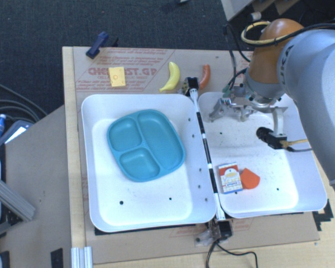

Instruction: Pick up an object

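Note:
In the right bin point(301, 197), a small red, white and blue carton point(230, 178) lies near the front left. An orange piece point(249, 179) touches its right side. My gripper point(231, 111) hangs over the far left part of the same bin, well behind both objects. Its metal fingers point(216, 112) are spread open and there is nothing between them. A blue divided plate point(146, 144) lies in the left bin point(100, 205).
Behind the bins, on the brown board, lie a yellow banana point(170, 77), an orange-red stick-shaped item point(205, 76), a small yellow square point(117, 77) and a dark blue object point(97, 44). The grey arm point(318, 88) covers the right bin's far right corner.

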Action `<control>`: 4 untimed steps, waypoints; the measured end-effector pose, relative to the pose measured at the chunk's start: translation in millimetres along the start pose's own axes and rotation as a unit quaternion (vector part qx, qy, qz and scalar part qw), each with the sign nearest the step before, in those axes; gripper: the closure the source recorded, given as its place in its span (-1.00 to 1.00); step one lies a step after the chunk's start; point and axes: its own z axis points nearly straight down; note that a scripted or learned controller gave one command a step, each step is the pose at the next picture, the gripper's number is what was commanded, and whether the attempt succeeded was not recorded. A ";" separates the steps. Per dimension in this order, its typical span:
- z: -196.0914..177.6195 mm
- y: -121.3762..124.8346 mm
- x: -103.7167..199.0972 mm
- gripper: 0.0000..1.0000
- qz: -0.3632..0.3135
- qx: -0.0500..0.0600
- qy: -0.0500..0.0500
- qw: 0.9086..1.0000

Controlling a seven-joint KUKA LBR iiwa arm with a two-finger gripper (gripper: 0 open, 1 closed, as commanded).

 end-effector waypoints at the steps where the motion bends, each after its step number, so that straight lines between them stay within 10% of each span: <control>1: -10.6 0.6 0.0 1.00 0.000 -0.001 -0.001 1.000; 2: -10.5 0.5 0.0 -1.00 0.000 -0.001 -0.001 1.000; 3: -20.9 1.2 0.2 1.00 -0.001 -0.002 -0.001 1.000; 4: -20.8 1.1 0.2 -1.00 -0.001 -0.002 -0.001 1.000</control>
